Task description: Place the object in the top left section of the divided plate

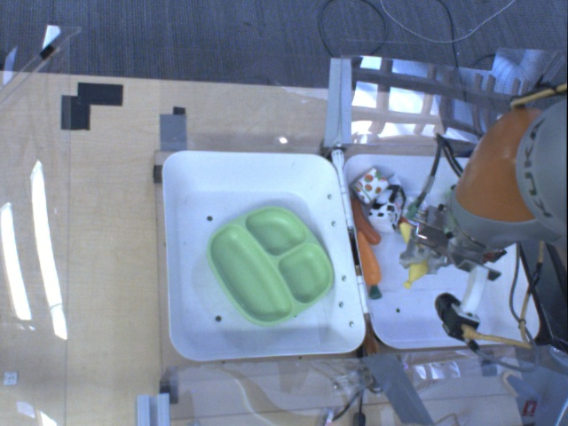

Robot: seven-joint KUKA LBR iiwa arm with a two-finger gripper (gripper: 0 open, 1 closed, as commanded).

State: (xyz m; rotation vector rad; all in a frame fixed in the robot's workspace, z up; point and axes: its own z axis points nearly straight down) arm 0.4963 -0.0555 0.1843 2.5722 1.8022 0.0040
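A light green divided plate [282, 255] lies tilted in the middle of the left white bin [188, 264], with one long section and two smaller ones, all bare. My gripper [421, 257] hangs low over the middle of the right bin [399, 325], under the grey arm with its orange band [497, 171]. A yellow piece [414, 274] shows just below the gripper and another yellow bit [405, 231] just above it. Whether the gripper touches either is hidden by the wrist.
An orange carrot [367, 248] lies along the right bin's left wall. A white spotted toy [371, 185] and a black-and-white toy [385, 211] sit at that bin's back left. A ridge [348, 238] separates the bins. Cables hang by the arm.
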